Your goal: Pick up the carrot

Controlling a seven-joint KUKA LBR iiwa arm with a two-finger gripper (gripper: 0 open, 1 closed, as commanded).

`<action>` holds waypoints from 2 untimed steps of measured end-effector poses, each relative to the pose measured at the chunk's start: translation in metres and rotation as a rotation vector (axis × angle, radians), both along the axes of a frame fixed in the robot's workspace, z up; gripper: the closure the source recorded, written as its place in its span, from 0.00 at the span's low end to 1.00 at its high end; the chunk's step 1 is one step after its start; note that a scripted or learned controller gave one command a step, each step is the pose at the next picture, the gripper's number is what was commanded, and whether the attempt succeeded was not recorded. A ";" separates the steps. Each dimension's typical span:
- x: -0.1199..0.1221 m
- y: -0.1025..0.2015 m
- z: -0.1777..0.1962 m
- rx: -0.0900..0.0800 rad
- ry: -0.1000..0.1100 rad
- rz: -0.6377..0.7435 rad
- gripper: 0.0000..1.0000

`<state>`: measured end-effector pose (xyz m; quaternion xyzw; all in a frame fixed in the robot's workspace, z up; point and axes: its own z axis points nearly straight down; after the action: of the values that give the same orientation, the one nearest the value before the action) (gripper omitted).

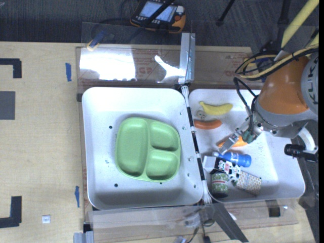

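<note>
The carrot (226, 143) is a small orange piece in the middle of the right bin (283, 186). My gripper (237, 138) comes down on it from the right, below the arm's orange band. Its dark fingers (244, 134) straddle the carrot, and orange shows on both sides of them, so the gripper is shut on it. I cannot tell whether the carrot still touches the bin floor.
A yellow banana (215, 107) and a red-orange sausage-like item (207, 124) lie behind the carrot. A blue bottle (238, 159), a dark can (219, 182) and a patterned pouch (247, 182) lie in front. The left bin (96, 115) holds a green divided plate (148, 148).
</note>
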<state>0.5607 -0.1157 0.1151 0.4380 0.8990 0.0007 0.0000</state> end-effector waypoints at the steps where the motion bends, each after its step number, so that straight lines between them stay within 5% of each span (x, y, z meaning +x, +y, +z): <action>1: -0.004 -0.011 -0.028 -0.002 -0.008 0.164 0.00; 2: -0.003 -0.012 -0.016 -0.002 -0.014 0.162 1.00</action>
<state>0.5581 -0.1277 0.0988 0.3639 0.9314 0.0028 0.0069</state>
